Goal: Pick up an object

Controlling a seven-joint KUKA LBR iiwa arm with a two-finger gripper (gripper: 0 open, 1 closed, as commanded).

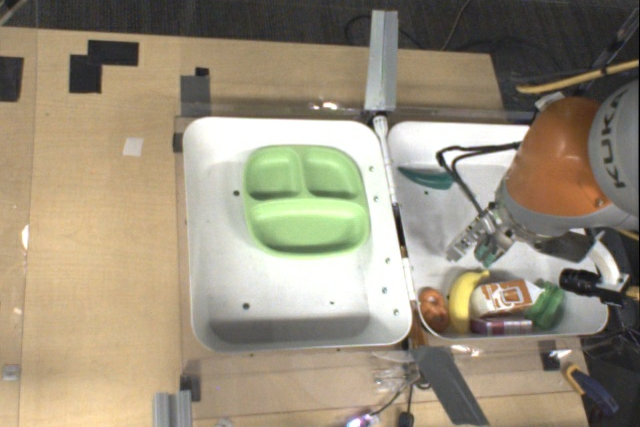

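- Gripper [478,250] hangs low in the right bin [420,215], its metal fingertips pointing down and to the left, just above the row of objects at the near wall.
- Whether its fingers are spread or closed cannot be told from this angle, and nothing is seen between them.
- Behind it, the grey arm with its orange band [555,165] comes in from the right and covers much of that bin's right half.
- Along the near wall of the right bin lie the things to pick, packed close together: a reddish-brown round fruit [432,303] at the left, a yellow banana-like piece [462,298] touching it, a brown-and-white carton [505,296] beside that, a dark purple item [502,324] under the carton's near edge, and a green piece [548,306] at the right end.
- A teal object [428,177] lies alone toward the far left of the right bin, well apart from the row.
- The left bin [215,245] holds a green divided plate [304,197], lying flat in its far half.
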